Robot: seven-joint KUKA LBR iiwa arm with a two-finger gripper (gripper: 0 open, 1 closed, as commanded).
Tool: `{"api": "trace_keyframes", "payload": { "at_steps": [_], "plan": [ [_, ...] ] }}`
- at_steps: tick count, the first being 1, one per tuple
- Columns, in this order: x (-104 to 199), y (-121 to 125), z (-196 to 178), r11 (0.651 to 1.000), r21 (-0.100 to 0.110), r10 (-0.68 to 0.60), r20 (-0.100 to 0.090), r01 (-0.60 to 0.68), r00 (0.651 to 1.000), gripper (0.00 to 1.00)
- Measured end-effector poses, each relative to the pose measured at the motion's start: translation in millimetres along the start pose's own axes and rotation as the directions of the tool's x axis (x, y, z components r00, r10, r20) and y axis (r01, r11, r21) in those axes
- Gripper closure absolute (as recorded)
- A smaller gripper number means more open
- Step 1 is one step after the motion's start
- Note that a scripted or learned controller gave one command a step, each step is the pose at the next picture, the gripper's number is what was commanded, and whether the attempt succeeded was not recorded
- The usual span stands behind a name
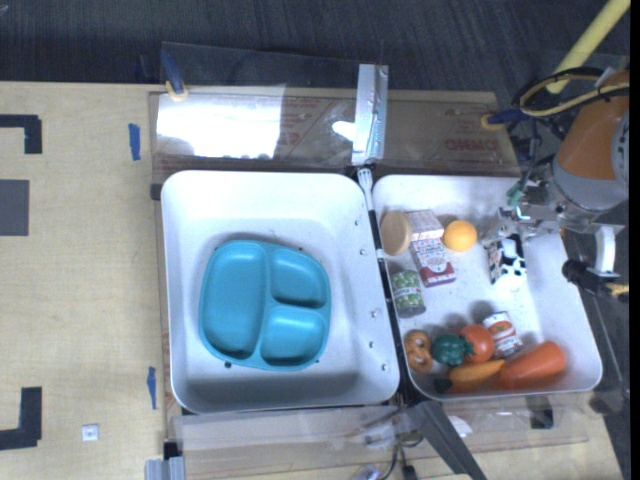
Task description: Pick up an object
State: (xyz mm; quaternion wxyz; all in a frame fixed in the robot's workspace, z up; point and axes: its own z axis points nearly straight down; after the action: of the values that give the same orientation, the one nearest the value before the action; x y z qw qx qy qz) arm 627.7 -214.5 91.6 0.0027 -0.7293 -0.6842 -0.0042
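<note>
The right bin [570, 313] holds several small items. Along its far side lie a wooden cylinder [395, 233], a small carton [431, 248] and an orange ball [460, 236]. A black-and-white cow-patterned item [508, 261] stands near the middle right. At the front lie a carrot [535, 363], a tomato [478, 342], a small can [503, 332], a green broccoli piece [450, 349], a pretzel [417, 347] and a yellow piece [474, 373]. A green can [407, 293] rests by the left wall. My gripper [522, 218] hangs at the bin's far right, just above the cow-patterned item.
The left bin [190, 208] holds a blue divided plate [265, 303]. A clear plastic panel [260, 118] stands behind the bins. The grey arm with its orange band [595, 143] and cables cover the right bin's far right corner.
</note>
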Motion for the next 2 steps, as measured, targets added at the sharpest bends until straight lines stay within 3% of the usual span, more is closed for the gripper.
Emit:
{"api": "trace_keyframes", "payload": {
  "at_steps": [1,2],
  "plan": [
    [5,1,0,1.000,0.003,-0.005,-0.008,0.005,1.000,0.00],
    [0,2,-13,1.000,-0.007,-0.003,0.004,0.003,1.000,1.00]
  ]
}}
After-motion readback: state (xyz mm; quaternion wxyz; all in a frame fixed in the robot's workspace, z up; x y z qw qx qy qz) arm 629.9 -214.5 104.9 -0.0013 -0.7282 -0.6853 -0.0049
